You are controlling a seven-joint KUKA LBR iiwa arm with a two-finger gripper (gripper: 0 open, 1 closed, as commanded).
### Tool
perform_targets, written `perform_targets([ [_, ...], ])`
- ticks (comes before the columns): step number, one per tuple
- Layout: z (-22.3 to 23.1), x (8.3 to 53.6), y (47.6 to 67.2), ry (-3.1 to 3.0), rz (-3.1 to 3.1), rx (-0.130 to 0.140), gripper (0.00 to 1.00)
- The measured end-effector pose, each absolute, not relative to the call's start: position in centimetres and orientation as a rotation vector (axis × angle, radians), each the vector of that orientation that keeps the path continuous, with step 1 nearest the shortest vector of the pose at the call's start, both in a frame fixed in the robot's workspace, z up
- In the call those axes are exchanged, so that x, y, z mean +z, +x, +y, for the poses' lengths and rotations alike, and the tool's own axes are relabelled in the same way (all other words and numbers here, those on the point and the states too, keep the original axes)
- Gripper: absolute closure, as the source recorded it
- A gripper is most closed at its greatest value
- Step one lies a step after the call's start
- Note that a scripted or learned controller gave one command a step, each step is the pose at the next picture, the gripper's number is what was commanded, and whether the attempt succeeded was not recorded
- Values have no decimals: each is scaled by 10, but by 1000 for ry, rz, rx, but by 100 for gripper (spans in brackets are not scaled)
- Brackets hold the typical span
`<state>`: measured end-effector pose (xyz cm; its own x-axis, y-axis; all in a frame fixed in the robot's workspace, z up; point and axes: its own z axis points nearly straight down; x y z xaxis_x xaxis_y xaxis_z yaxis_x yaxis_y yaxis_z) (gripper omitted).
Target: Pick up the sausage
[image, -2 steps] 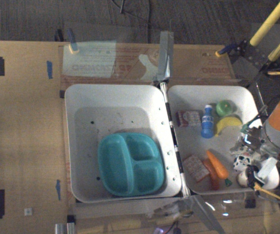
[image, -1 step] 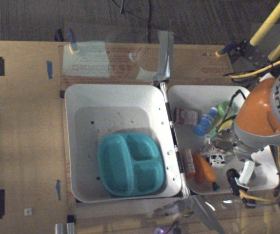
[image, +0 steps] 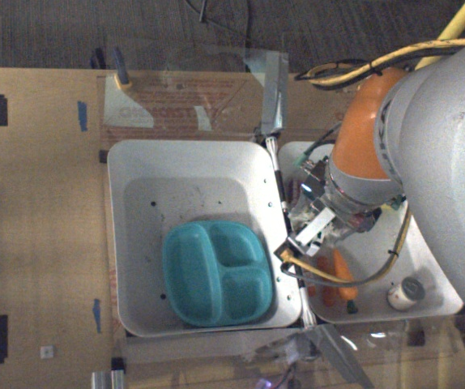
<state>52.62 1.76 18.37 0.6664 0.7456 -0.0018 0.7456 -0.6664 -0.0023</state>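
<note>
Orange-red against the white, the sausage (image: 343, 275) lies in the right bin (image: 437, 303), towards that bin's near-left corner and close to the wall it shares with the left bin (image: 131, 177). The grey arm (image: 443, 152) comes in from the right and bulks over most of the right bin, its orange band (image: 362, 136) sitting above the wrist as the wrist bends down and to the left. The gripper (image: 317, 232) hangs low over the left part of the right bin, just beside the dividing wall and just above the sausage as seen from here. Whether it is open or closed I cannot tell, as the wrist hides its tip, and nothing can be seen held in it. A small white cup-like thing (image: 403, 292) stands near the right bin's front edge, apart from the sausage. In the left bin a teal divided plate (image: 216, 275) lies flat towards the front. The pale wooden worktop (image: 38, 241) stretches off to the left.
</note>
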Motion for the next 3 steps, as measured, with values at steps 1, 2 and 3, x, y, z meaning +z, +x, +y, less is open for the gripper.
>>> perform_targets([
  [1,7,313,501,-2878,-1258,5,100],
  [2,57,183,478,-2894,-1218,6,100],
  [3,115,235,533,-2785,-1454,2,100],
])
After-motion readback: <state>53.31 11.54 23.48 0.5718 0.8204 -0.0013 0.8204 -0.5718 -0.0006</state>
